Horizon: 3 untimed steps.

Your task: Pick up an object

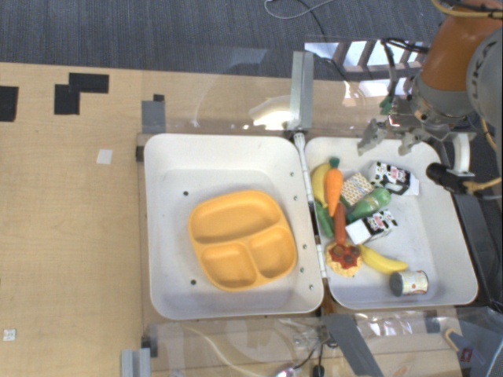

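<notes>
There are two white bins side by side. The left bin (161,210) holds one thing: an orange plate (242,239) with three sections. The right bin (452,242) holds a pile of toy food and small packs.

In the right bin there is one carrot (334,188). It is long and stands almost up and down in the picture, with its green top toward the far end of the bin and its thin tip toward the near end. Just left of it, touching it, is one yellow banana (318,184), mostly hidden. A second banana (383,260) lies near the front of the bin, slanting from upper left to lower right. One green bottle (369,204) lies tilted beside the carrot. There are two black and white cartons: one (391,177) near the back and one (371,225) in the middle. One checked packet (355,187) sits between the carrot and the bottle. One red and yellow toy (343,256) lies below the carrot's tip. One small can (410,283) lies on its side at the front, well apart from the pile.

The gripper (394,135) hangs over the back of the right bin, above the things. Its two fingers (369,138) are spread apart with nothing between them.
</notes>
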Tool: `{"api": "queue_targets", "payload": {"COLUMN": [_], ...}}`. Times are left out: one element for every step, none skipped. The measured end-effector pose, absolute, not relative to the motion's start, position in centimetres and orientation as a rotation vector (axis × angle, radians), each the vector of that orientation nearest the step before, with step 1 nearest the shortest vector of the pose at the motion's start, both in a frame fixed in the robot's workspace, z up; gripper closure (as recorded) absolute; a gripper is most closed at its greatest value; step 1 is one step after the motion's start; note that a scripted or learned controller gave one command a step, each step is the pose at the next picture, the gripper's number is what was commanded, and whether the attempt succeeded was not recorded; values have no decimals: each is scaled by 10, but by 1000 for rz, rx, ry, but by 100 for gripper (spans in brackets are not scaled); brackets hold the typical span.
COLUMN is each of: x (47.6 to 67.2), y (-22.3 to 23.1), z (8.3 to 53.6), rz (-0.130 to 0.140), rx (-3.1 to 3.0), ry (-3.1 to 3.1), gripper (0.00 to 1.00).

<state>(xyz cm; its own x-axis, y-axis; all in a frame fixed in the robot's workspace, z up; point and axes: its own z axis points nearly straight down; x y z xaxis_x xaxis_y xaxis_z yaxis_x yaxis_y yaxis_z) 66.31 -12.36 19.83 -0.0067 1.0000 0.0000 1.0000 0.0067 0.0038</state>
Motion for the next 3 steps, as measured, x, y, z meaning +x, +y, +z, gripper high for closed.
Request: {"api": "queue_targets", "payload": {"x": [629,630,642], "y": [-90,-90,-82], "z": [100,111,314], "rz": [7,8,7], "rx": [1858,1857,1782], "ry": [2526,2526,2578], "gripper": [0,100,100]}}
